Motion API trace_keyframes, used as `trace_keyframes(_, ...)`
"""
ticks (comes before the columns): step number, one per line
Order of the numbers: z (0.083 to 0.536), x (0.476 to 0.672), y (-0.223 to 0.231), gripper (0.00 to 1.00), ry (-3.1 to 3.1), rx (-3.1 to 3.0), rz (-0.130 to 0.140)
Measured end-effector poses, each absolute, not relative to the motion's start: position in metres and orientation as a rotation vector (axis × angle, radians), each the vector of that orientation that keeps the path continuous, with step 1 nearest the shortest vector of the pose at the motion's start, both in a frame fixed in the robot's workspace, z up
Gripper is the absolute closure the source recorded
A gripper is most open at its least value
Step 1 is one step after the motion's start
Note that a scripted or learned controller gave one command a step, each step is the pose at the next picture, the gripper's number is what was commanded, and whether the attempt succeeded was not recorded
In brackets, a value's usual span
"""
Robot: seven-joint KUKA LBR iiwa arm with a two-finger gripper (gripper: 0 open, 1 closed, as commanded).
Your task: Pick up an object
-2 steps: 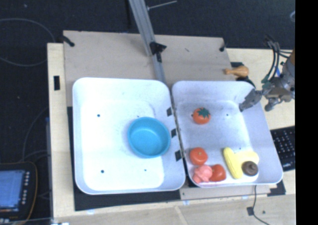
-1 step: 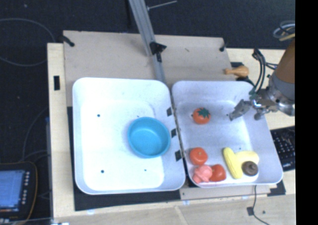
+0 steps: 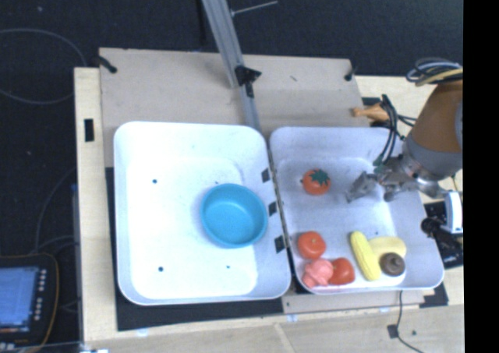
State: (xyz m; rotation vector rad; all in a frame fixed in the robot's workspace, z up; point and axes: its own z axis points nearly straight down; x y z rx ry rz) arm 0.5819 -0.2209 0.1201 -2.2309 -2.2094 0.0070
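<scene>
Crowding the right bin's [image 3: 327, 145] near edge sit toys [image 3: 351, 259] — open floor lies behind, around a tomato [image 3: 315, 181]. Gripper [image 3: 360, 188] hovers beside it, fingers open, holding nothing.

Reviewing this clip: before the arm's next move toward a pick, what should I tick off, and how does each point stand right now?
1. Pincer over the right bin: ok.
2. Object between its fingers: not ok, none seen.
3. Nearest target, the tomato, free-standing to the pincer's left: ok.
4. Finger opening: cannot tell.
5. Front-edge cluster with the banana crowded: not ok for a clean grasp.
6. Blue bowl alone in the left bin: ok.
</scene>
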Motion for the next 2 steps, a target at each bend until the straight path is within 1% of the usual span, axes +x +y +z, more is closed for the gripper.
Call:
trace_keyframes(1, 0.139, 0.585, -0.222, 1.00, -2.213, -2.242, -0.006)
trace_keyframes(2, 0.205, 0.588, -0.217, 1.00, -2.233, -2.220, -0.009)
